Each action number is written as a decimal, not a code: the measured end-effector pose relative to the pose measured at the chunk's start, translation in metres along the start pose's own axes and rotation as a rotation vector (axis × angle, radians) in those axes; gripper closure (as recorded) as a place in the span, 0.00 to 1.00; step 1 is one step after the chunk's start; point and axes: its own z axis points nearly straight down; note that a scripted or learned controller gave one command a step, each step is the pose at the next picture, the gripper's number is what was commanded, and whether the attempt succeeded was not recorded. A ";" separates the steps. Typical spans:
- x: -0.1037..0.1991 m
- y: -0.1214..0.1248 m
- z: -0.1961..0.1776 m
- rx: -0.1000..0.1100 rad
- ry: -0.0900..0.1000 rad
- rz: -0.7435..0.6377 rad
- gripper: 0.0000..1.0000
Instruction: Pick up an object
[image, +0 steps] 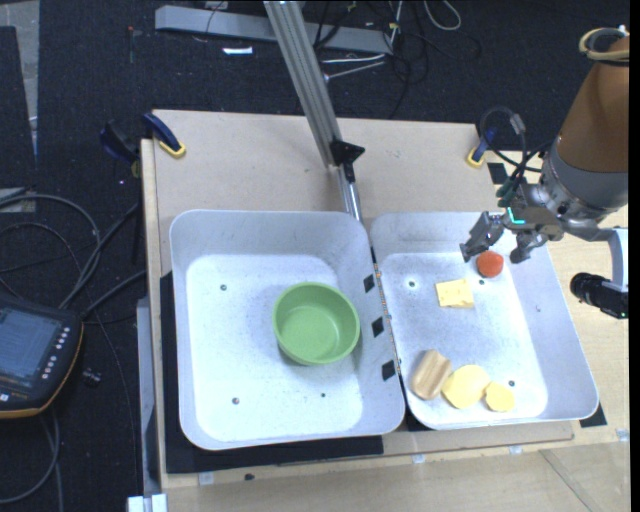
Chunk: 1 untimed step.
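1. Camera view places the two-finger gripper (497, 243) over the far part of the right white bin (560, 345), with the grey arm with the orange band (595, 120) entering from the right.
2. Its fingers stand apart, one to each side, with nothing clamped between them.
3. A small round orange-red ball (489, 264) lies on the bin floor just below and between the spread fingertips; whether they touch it cannot be told.
4. A flat yellow wedge-shaped block (455, 293) lies near the ball, on its left and towards the camera.
5. Three more items sit in a row at the near edge of the same bin, well apart from the gripper: a tan bread-like piece (431, 373), a pale yellow round disc (466, 386) touching it, and a smaller yellow round piece (500, 398) just beside the disc.
6. A green plastic bowl (317, 322) stands upright in the middle of the left white bin (200, 300), its opening facing up.
7. No item lies between the gripper and the ball.
8. The ball is round and shows no long axis.
9. The tan piece runs lengthwise from near-left to far-right.
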 end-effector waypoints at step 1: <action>0.000 0.000 0.000 0.000 0.000 0.000 0.00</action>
